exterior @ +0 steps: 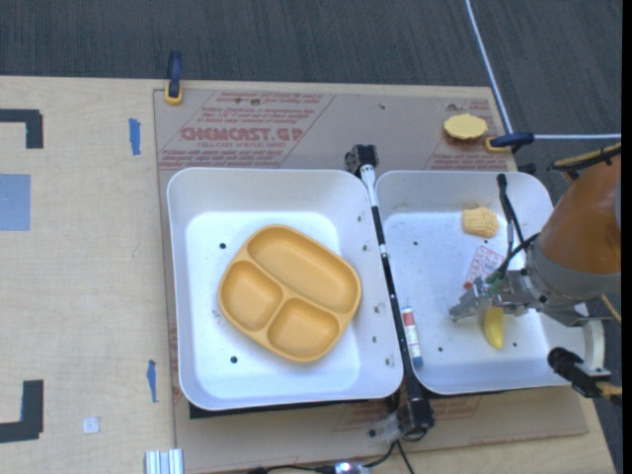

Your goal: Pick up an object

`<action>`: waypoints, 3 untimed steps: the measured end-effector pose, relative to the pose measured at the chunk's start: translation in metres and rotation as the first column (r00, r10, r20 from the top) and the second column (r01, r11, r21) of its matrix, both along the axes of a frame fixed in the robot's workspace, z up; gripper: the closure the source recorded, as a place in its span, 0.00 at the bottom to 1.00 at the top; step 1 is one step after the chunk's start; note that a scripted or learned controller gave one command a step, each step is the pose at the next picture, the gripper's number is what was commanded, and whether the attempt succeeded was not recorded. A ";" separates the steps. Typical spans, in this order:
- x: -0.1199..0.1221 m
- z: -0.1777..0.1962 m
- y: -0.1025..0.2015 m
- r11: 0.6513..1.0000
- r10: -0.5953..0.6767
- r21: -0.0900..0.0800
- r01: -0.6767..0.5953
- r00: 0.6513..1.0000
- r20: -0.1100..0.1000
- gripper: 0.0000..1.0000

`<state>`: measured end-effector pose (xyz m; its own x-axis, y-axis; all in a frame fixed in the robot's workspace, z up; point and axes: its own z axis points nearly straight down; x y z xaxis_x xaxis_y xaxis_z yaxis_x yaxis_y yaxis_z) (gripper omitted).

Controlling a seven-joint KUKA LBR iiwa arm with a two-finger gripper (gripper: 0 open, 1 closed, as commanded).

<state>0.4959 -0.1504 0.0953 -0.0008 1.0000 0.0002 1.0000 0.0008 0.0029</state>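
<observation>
Arm: the grey arm with its orange band [592,220] comes in from the right edge of the frame and hangs over the right bin.
Gripper: the gripper [481,299] sits low over the middle-right of the right bin, its metal fingers pointing toward the left of the frame. From where I stand I cannot tell whether the jaws are wide or narrow, and nothing is plainly seen between them.
Yellow piece: a small yellow object, banana-like [493,330], lies on the bin floor just below and beside the gripper, in the lower right of the frame; whether the two touch is unclear.
Corn-coloured piece: a pale yellow ridged lump [480,222] lies in the upper part of the same bin, apart from the gripper.
Right bin: white and shallow [434,368], with a patch of red print on its floor near the gripper.
Left bin: white [197,265], at the centre of the frame, holding a yellow plate with three compartments [288,292], tilted on a diagonal.
Marker: a white pen-like stick [408,334] lies along the divide between the two bins.
Round yellow thing: outside the bins on the cardboard sheet [247,131], upper right, a small yellow disc [465,127] beside a blue clamp [509,140].
</observation>
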 end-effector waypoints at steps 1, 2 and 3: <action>-0.016 0.090 0.078 1.000 0.001 0.000 -0.001 1.000 -0.001 1.00; -0.016 0.110 0.043 1.000 -0.001 -0.002 0.001 1.000 0.000 1.00; -0.016 0.089 0.117 1.000 0.001 0.001 -0.001 1.000 -0.003 1.00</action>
<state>0.4803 -0.0333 0.1848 -0.0019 1.0000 0.0016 1.0000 0.0019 0.0003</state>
